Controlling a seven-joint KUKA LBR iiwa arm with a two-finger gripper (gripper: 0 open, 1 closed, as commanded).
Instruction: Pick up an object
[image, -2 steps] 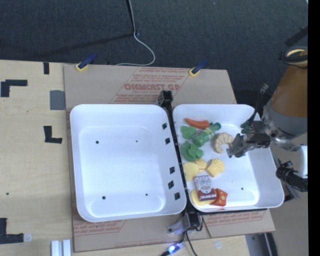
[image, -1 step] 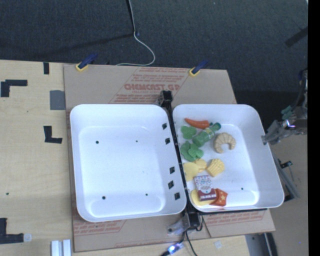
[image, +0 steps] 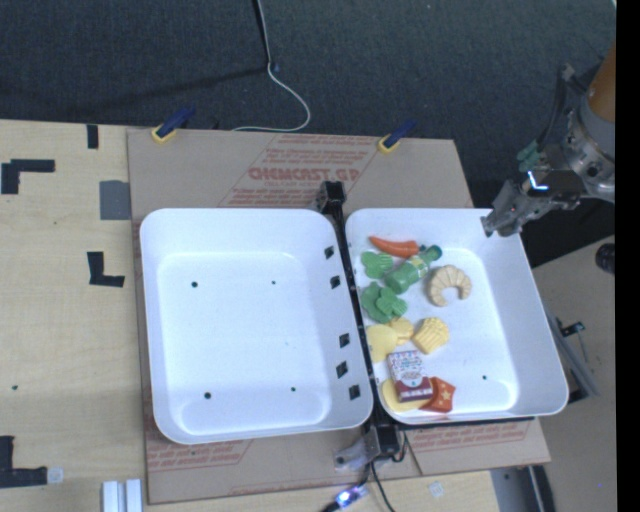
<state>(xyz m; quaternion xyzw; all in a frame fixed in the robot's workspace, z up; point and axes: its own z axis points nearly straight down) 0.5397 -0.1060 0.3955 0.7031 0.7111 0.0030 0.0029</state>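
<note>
Light wood bench (image: 60, 330), black tape marks (image: 100, 270) at left. Cardboard sheet (image: 290, 175) flat on top w/ red print, held at back edge by 2 yellow-blue clamps (image: 172, 124). On cardboard: 2 shallow white bins, left bin (image: 160, 240) & right bin (image: 535, 330), side by side, touching along black middle joint.

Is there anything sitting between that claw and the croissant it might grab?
Nothing visible does. The gripper hangs at the far right corner of the right bin, and only bare white floor lies between it and the croissant. The other toys crowd the croissant's left side.
</note>
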